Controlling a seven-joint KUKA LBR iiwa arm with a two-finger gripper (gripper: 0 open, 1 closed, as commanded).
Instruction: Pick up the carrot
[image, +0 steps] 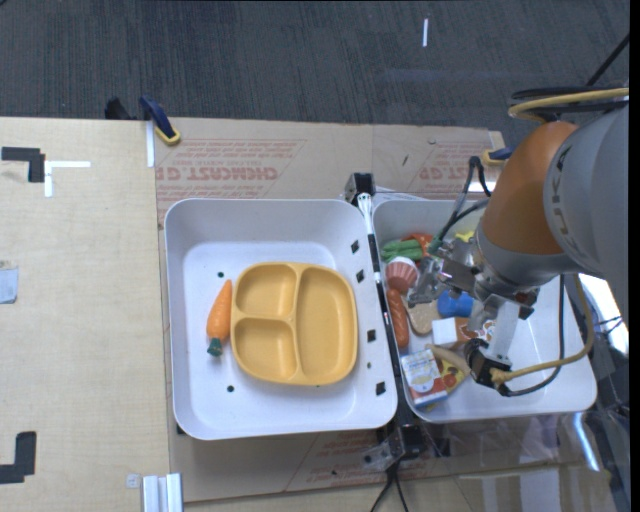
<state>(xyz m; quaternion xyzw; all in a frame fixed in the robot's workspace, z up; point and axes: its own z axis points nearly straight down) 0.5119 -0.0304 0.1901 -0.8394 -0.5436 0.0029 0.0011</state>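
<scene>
The grey arm (560, 190) with its orange band comes in from the right and covers much of the right bin (560, 400). The left bin (190, 390) holds a yellow divided plate (297, 323). The carrot (219, 313) lies in this left bin, just beside the plate's left edge, well apart from the arm. The right bin has a pile of small toy foods (420, 330), partly hidden and hard to name. The gripper (452, 290) is low over this pile; I cannot tell how it stands.
</scene>
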